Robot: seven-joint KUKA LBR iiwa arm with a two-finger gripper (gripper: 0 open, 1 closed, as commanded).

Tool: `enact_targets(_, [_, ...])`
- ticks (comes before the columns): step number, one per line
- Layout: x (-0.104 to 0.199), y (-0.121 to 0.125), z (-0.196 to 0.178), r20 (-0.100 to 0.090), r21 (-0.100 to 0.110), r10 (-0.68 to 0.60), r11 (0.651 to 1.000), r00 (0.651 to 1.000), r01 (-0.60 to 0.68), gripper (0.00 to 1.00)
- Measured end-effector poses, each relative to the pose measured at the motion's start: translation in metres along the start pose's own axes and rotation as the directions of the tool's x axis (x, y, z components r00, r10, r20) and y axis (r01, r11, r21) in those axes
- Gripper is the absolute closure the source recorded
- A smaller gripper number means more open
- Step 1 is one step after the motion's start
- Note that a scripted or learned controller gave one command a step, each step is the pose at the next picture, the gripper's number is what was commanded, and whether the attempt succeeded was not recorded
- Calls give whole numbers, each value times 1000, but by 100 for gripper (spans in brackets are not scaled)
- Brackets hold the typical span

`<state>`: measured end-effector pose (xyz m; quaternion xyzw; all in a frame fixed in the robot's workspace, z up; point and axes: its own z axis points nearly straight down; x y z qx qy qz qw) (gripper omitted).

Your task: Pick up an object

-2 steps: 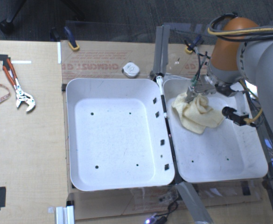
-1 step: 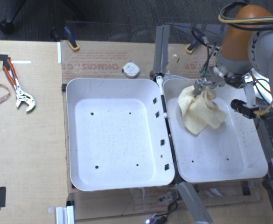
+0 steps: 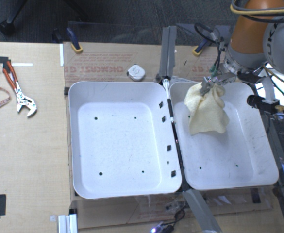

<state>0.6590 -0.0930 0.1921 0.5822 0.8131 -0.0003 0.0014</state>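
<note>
Lifting is the step we judge to be in hand: our gripper (image 3: 213,80) sits over the far edge of the right bin (image 3: 258,174), and the cloth (image 3: 206,111) hangs from it in a bunched cone, its top corner pinched between the fingers. So we read the jaws as clenched on the cloth, with the pale yellow fabric draping down and spreading toward the bin floor. We cannot tell whether its lower hem rests on the floor or hangs just clear.

To do this well, we should rise straight up rather than sideways, since the grip takes only a small corner and a swing could tug it free. We should go slowly until the whole hem has plainly left the floor, and keep away from the divider between the right bin and the left bin (image 3: 83,144), where trailing fabric might catch. The cloth looks soft and light, so it should follow easily, but a thin pinch can slip.
</note>
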Motion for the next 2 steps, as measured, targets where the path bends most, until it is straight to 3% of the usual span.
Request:
enact_targets(1, [-7, -2, -4, -1, 1, -128, 992, 992, 128, 100])
enact_targets(2, [-26, -9, -4, 0, 0, -110, 994, 994, 110, 100])
